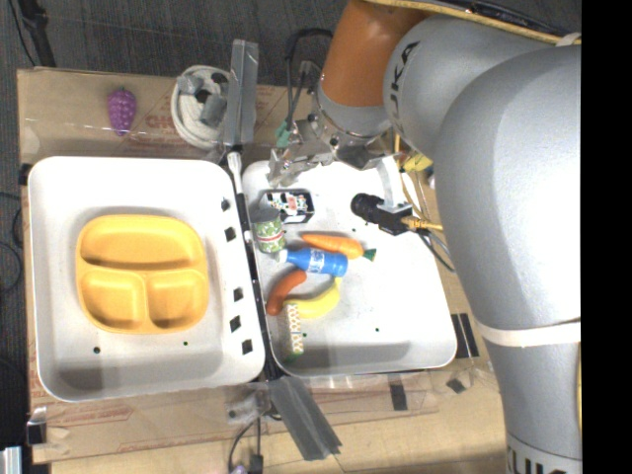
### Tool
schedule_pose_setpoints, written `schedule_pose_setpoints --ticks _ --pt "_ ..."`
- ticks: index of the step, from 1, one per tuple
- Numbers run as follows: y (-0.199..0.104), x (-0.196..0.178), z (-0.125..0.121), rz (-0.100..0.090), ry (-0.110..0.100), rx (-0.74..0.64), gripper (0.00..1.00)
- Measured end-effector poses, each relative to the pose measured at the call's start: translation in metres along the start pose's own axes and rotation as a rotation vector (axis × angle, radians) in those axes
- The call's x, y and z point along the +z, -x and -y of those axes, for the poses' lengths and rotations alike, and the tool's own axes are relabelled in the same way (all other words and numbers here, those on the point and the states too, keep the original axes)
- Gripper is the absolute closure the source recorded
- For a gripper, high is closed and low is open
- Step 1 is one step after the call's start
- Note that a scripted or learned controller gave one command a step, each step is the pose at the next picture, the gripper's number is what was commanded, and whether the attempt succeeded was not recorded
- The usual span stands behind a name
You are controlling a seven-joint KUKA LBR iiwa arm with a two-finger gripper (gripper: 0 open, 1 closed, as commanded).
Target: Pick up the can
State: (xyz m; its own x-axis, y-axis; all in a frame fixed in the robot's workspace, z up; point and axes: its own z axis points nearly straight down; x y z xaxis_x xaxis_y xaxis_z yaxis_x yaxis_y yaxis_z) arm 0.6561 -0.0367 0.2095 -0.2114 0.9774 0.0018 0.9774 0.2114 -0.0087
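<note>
- The gripper (288, 166) is hanging over the far left corner of the right bin (415, 304); whether it is clenched or released I cannot tell, the metal there being too tangled.
- The can (269, 235) is sitting at about 6 o'clock from the gripper, near but apart, against the bin's left wall — nothing is gripping it.
- It is standing roughly upright, its long axis pointing up toward the camera; a green label is showing, its writing too small to read.
- A small black-and-white packet (290, 202) is lying between gripper and can.
- At 4 o'clock from the can a carrot (336, 245), a blue bottle (316, 261), a sausage (285, 290) and a banana (318, 304) are lying clustered.
- The left bin (59, 363) is holding a yellow divided tray (143, 270).
</note>
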Motion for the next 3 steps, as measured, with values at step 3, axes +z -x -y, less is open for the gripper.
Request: schedule_pose_setpoints --ticks 3 --pt "-0.034 -0.01 0.072 0.001 0.001 -0.063 1.0"
